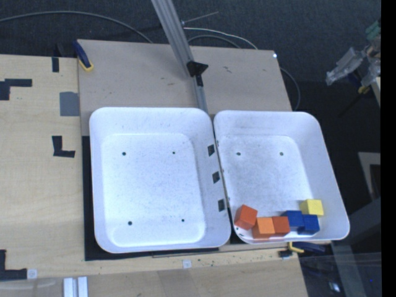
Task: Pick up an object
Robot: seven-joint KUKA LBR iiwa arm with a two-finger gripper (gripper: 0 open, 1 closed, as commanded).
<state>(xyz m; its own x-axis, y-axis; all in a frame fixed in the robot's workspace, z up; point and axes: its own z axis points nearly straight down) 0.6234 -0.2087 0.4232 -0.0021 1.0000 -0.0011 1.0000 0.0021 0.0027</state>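
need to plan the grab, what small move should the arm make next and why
Probably swing in toward the near edge of the right bin. The blocks cluster there: yellow block, blue block, orange blocks. The yellow one sits at the cluster's outer end, likely easiest to approach.

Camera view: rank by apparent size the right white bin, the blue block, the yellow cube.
1. Right shallow white plastic bin, by far the largest.
2. Blue block, partly hidden by its neighbours.
3. Yellow cube, slightly smaller-looking; close enough to the blue that the order is unsure.
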